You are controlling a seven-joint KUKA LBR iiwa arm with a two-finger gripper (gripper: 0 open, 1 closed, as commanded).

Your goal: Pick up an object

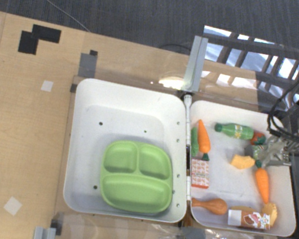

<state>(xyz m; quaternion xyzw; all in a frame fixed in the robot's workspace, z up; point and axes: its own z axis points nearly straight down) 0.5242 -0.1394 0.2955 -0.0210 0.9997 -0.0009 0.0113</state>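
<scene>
Gripper (264, 155) sits low over right bin (285, 228), upper-right part, arm coming in from right edge w/ orange band barely showing. Finger opening: can't tell, metal parts blur together from this angle; nothing visibly held.

Nearest candidates: yellow cheese wedge (242, 161) just left & slightly below gripper tip, close, maybe touching, can't confirm. Orange carrot (263, 185) just below gripper, long axis running diagonal, upper-left to lower-right. Green bottle (235, 130) up-left of gripper, lying on side, long axis roughly left-right, cap end toward gripper.

Judgement: cheese wedge or carrot likeliest target, since both are right by the tip. For the carrot, fingers would need to close across the short axis, i.e. perpendicular to that diagonal.

Other stuff in right bin, farther off: second carrot (203, 137) + green veg along left wall, red/white carton (200, 173), brown squash-shaped item (210, 205), flat packet (248, 219) near front edge. Left bin (91, 111) has green divided plate (137, 176), well apart from gripper.
</scene>
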